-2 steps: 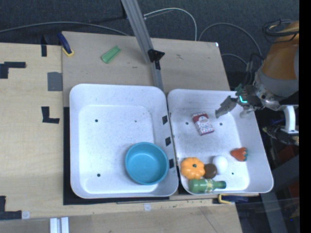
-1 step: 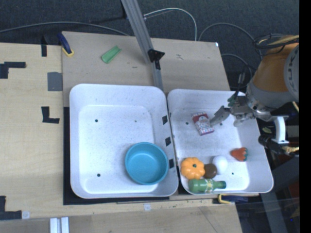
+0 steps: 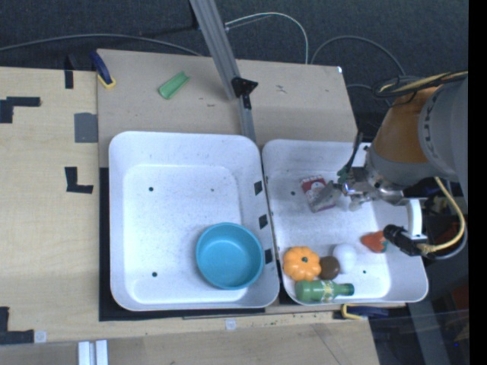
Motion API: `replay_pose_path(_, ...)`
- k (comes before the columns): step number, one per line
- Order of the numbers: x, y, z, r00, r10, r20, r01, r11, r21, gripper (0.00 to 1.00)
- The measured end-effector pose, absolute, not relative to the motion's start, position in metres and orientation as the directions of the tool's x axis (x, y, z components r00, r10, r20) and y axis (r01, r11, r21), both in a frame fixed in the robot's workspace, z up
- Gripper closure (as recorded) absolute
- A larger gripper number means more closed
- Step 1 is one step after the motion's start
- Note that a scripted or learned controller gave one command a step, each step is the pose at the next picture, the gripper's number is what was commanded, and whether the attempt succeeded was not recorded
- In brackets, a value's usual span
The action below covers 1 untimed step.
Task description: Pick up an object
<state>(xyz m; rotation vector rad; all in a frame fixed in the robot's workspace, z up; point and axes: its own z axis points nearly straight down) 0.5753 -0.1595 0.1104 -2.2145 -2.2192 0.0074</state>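
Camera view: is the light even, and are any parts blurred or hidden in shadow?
Camera view: the light is soft and even, with only faint shadows; the blue bowl and the orange pumpkin look fairly sharp; the gripper is slightly blurred, and the dark floor at the top shows little detail.

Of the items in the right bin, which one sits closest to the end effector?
The red-and-white packet, just left of the end effector. The orange pumpkin, brown ball, white ball and green bottle cluster along the right bin's near edge.
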Motion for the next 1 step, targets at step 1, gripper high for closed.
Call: replay_pose_path(1, 0.5754, -0.1589, 0.088, -0.002, 1.0, -0.002, 1.0, 0.002, -0.001, 0.0)
